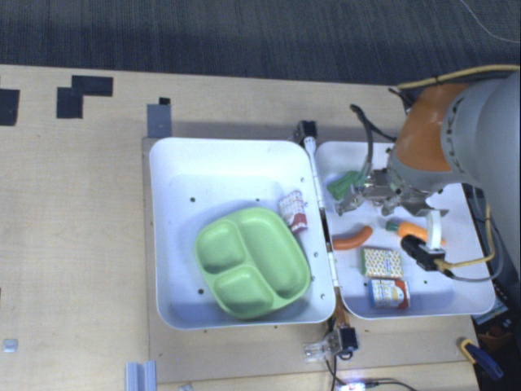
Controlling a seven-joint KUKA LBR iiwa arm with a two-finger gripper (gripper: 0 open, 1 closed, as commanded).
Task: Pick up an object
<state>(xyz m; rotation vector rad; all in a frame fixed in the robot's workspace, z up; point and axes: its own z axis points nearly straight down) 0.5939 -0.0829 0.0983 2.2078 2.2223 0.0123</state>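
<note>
The right bin (460,302) holds several small items: a green object (340,183) at the upper left, an orange-red sausage shape (352,238) in the middle, an orange piece (409,230) to its right, a yellow-patterned box (382,262), and a blue and red box (387,292) near the front wall. My gripper (359,199) reaches in from the right and hangs low over the bin's upper left, right beside the green object and just above the sausage shape. The grey wrist and orange band hide the bin's upper right part.
The left bin (172,218) carries a green divided plate (252,259) and a small red and white packet (294,211) near its right wall. A ridge (319,218) separates the bins. Cables trail off the arm over the right bin's edge.
</note>
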